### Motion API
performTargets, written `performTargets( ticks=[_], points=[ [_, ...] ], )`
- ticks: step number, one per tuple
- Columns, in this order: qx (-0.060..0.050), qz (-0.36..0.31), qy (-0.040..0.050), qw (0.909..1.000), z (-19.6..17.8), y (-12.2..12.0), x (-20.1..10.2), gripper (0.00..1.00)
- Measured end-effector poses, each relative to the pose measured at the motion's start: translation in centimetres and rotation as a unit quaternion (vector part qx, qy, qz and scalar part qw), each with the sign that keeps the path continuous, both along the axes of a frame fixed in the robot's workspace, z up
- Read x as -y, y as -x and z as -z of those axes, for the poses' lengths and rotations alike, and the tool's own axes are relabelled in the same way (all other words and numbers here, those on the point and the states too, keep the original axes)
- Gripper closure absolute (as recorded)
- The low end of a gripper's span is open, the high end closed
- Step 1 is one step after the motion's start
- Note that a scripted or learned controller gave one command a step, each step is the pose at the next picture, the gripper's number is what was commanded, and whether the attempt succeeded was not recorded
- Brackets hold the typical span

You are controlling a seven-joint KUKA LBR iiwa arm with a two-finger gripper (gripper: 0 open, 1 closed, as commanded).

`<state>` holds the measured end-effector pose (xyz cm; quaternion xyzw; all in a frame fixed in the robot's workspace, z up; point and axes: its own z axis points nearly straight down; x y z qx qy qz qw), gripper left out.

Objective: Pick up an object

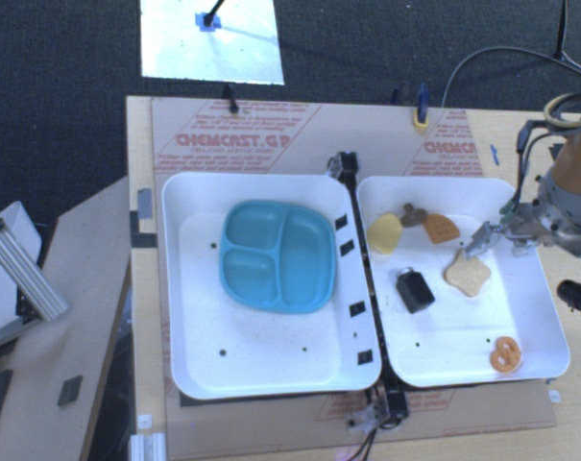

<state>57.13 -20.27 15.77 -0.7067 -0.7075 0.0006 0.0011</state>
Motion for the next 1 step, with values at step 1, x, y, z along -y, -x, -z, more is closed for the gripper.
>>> performTargets(
  ticks=[1],
  points=[
    [0.000, 0.000, 0.0002, 1.0000, 4.75, -0.87, 0.22, 0.00]
  ],
)
